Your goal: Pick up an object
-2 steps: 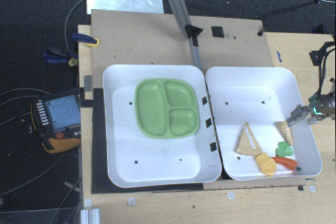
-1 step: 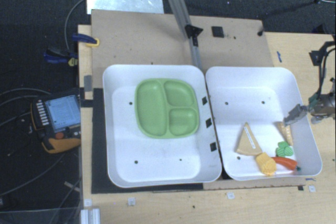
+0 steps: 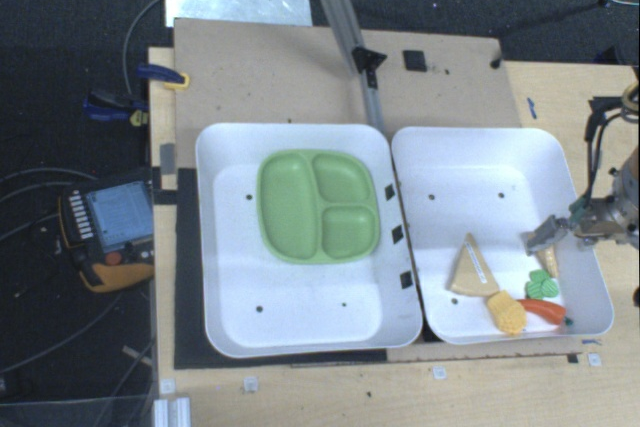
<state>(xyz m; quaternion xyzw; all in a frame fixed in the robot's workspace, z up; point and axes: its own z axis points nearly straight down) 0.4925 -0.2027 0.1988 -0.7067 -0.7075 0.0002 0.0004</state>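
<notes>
My gripper (image 3: pixel 545 237) reaches in from the right and hovers over the right rim of the right bin (image 3: pixel 470 165). Its grey tip sits just above a small beige piece (image 3: pixel 547 261). Below that piece lie a green leafy toy (image 3: pixel 543 287) and an orange carrot (image 3: pixel 545 310). A yellow corn cob (image 3: pixel 508 316) lies beside the carrot, and a tan wedge (image 3: pixel 472 271) rests left of the gripper. Nothing is visibly held.
A green divided plate (image 3: pixel 319 206) lies in the left bin (image 3: pixel 230 295). A slanted metal pole (image 3: pixel 340 15) crosses the cardboard behind the bins. Cables and a blue device (image 3: pixel 115 220) sit on the floor to the left.
</notes>
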